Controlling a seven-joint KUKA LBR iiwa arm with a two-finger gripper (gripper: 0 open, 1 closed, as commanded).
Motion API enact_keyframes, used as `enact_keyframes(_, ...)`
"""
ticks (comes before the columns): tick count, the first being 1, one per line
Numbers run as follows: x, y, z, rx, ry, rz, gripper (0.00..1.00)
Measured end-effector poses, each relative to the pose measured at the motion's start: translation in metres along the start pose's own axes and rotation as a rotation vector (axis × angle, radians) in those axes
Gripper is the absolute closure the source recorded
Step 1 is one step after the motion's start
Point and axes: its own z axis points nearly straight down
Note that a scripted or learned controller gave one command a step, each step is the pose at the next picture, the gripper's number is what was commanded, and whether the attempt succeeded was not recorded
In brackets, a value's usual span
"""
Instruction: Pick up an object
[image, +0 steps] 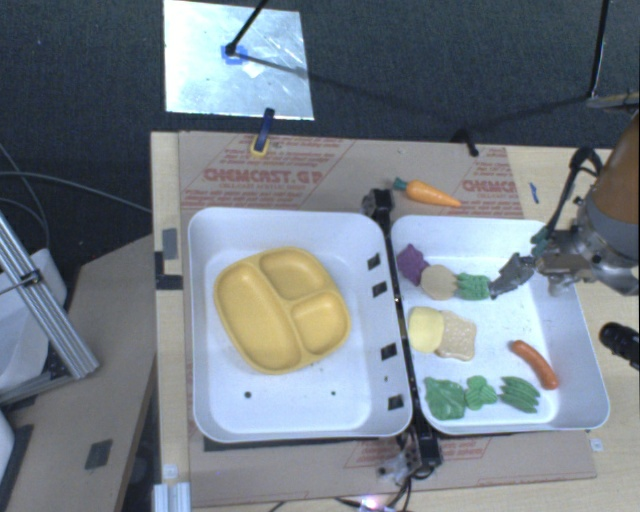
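Over right bin (570, 330), hand (512, 274) beside green toy (473, 287); finger spread unclear.

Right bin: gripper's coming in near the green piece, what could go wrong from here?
1. The gripper hangs beside the small green toy, which touches the tan round piece; a grasp may catch both or shove them apart.
2. The purple piece sits right behind that pair, near the right bin's wall, so a push could jam things there.
3. The fingers look tilted, so they may slip off the low green toy.
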Motion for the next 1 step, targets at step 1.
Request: enact_keyframes(1, 0.0001, 0.0011, -0.0111, -0.004, -0.001, -0.003, 1.0)
